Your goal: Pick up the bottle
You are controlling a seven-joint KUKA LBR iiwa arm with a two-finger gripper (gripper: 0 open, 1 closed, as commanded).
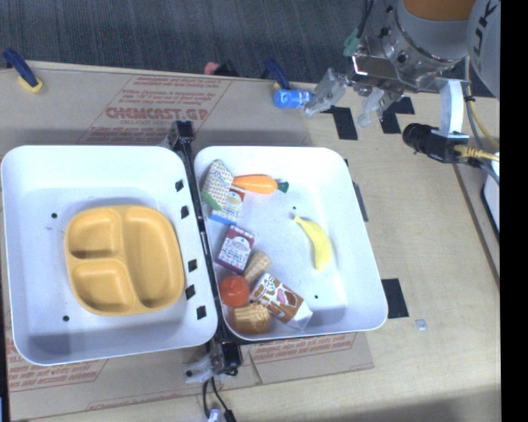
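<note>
My gripper (pixel 346 102) hangs above the bench beyond the far edge of the right bin (pixel 356 236), open with nothing between its fingers (pixel 322 93). The likeliest bottle (pixel 218 186) is a small whitish item with a patterned label and a green end. It lies in the far left corner of the right bin, against the divider and just left of the orange carrot (pixel 255 184). The gripper is well up and to the right of it, outside the bin.
The right bin also holds a banana (pixel 315 242), a red carton (pixel 235 249), a tomato (pixel 234 290), a bread piece (pixel 249 318) and a brown carton (pixel 279 299). A yellow divided plate (pixel 123 258) lies in the left bin. A blue clamp (pixel 289 98) sits near the gripper.
</note>
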